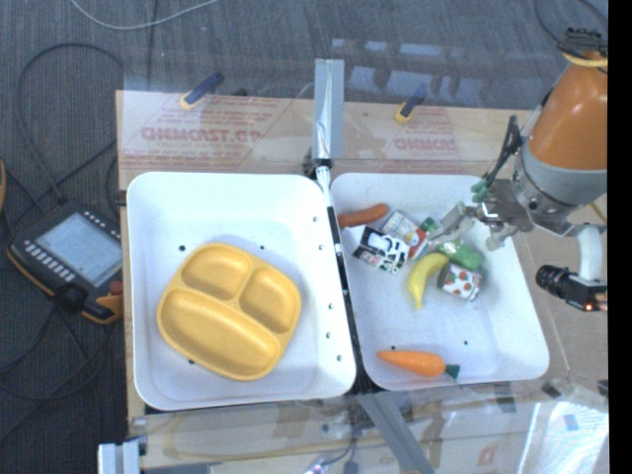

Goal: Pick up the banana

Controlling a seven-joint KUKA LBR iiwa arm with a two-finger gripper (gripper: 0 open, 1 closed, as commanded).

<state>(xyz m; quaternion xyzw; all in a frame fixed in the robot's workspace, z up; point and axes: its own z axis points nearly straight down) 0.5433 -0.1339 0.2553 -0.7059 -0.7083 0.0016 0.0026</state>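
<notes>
One banana [425,276] in the right bin [513,349], spread gripper [472,225] just above it

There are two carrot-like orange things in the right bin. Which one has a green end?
The carrot near the front edge, alone; the other orange piece lies at the back.

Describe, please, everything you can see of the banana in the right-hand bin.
The banana is a small, smooth, bright yellow piece, plastic-looking like a toy, curved and lying flat on the floor of the right bin. Its upper end points toward the green item; its lower end tapers toward the bin's middle. A black-and-white carton lies just to its left, and a red-and-white box lies close on its right, seemingly touching. The gripper is above and to its right, not on it.
</notes>
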